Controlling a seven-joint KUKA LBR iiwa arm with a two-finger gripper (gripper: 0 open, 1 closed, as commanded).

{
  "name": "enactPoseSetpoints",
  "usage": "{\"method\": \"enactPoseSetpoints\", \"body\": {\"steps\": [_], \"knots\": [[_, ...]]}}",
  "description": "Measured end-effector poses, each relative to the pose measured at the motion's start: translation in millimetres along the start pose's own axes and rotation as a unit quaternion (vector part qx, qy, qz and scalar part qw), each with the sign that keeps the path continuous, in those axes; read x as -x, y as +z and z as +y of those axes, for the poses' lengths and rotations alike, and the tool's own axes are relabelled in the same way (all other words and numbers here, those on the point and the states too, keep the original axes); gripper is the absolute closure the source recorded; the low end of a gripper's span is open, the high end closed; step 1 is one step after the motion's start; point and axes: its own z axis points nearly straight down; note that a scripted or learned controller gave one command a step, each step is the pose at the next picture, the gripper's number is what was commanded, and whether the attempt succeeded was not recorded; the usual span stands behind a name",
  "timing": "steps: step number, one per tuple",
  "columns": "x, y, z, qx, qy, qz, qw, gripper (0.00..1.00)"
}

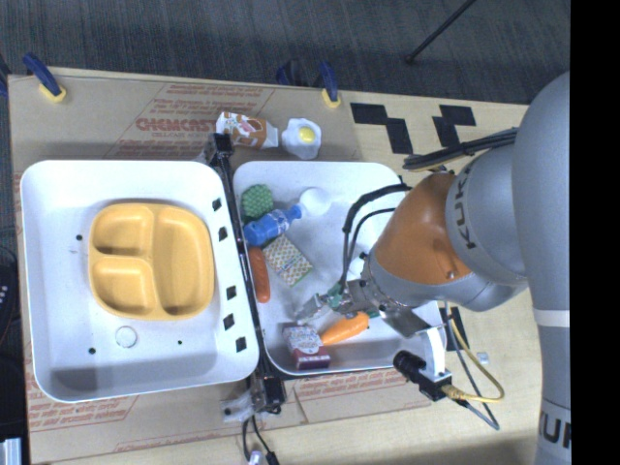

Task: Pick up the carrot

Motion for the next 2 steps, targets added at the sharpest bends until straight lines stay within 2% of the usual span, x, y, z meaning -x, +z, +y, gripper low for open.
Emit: {"method": "enactPoseSetpoints", "body": {"steps": [1,2], "knots": [[-20.4,0.3,3.0,-0.001,-0.189,0.001,0.9820,0.00],[-36.5,0.1,18.3,0.000,-0.216,0.000,0.9764,0.00]]}}
